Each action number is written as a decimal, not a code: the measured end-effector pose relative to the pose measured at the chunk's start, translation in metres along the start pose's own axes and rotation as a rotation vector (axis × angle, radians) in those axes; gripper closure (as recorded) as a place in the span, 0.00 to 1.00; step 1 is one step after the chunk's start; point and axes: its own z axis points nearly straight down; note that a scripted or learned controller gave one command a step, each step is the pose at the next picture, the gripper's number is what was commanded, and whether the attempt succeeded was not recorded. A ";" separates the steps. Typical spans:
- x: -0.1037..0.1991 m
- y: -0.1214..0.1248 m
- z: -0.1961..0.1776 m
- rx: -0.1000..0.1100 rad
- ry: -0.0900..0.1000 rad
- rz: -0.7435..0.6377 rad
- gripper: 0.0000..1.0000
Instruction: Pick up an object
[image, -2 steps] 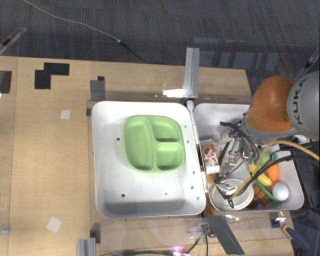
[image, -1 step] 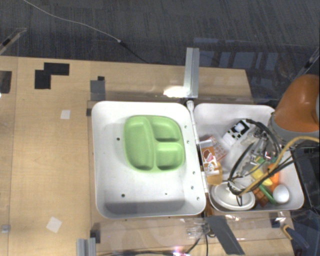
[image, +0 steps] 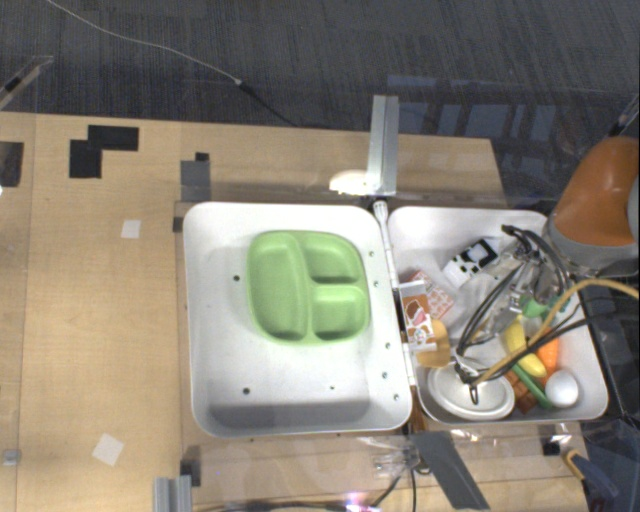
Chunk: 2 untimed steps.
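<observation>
My gripper (image: 468, 376) reaches down into the right bin (image: 440, 228), its tip over a white bowl (image: 462, 399) at the bin's front. Black cables loop around the wrist. Beside the tip lie a tan block (image: 434, 353) and a small printed box (image: 421, 311). To the right sit a yellow banana-like toy (image: 514, 338), an orange carrot-like toy (image: 538, 361), a white egg (image: 562, 388) and a green piece (image: 534, 309). A black-and-white object (image: 472, 259) lies toward the back of the bin. Parts of these objects are hidden by the wrist and its cables.
The left bin (image: 215, 330) holds a green divided plate (image: 305, 285). A metal post (image: 383, 145) stands behind the divider between the bins. The arm's orange band (image: 600, 195) hangs over the right bin's far corner. Wooden bench (image: 90, 300) spreads out to the left.
</observation>
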 end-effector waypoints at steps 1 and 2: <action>0.057 0.004 -0.001 0.000 -0.001 0.129 0.00; 0.051 0.005 -0.016 -0.002 -0.021 0.122 1.00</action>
